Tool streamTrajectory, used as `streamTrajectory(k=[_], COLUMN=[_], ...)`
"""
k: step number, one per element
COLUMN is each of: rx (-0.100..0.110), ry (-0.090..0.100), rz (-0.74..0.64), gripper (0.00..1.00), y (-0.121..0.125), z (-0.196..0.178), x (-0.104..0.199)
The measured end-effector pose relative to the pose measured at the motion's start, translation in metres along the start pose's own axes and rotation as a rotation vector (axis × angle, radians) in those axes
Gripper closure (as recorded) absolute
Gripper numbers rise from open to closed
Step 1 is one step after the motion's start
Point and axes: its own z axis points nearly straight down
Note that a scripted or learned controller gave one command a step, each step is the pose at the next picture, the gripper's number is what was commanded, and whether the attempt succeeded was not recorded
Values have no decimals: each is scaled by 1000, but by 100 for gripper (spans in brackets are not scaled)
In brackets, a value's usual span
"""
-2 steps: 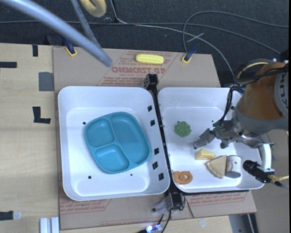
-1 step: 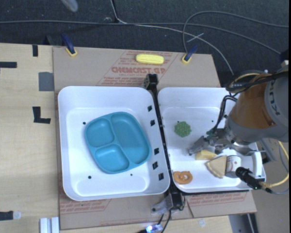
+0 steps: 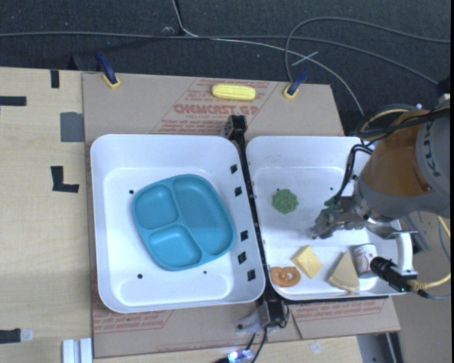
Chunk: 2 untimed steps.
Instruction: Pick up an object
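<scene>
Over the right bin [image 3: 303,151], the claw [image 3: 327,225] is being held low, near the floor; whether it is spread or closed cannot be told. Just left of it and further back, a green broccoli piece [image 3: 284,200] is lying. Nearer than the claw, a yellow cheese block [image 3: 309,262], a pretzel [image 3: 286,277] and a pale wedge [image 3: 344,273] are resting.

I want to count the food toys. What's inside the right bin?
Inside the right bin: green broccoli, a yellow cheese block, a pretzel, a tan wedge. The arm covers the right side.
</scene>
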Motion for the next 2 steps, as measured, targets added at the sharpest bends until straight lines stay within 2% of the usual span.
streamTrajectory(k=[2], rx=[-9], ry=[-3], rz=[0], gripper=[100], y=[12], z=[-122], x=[2])
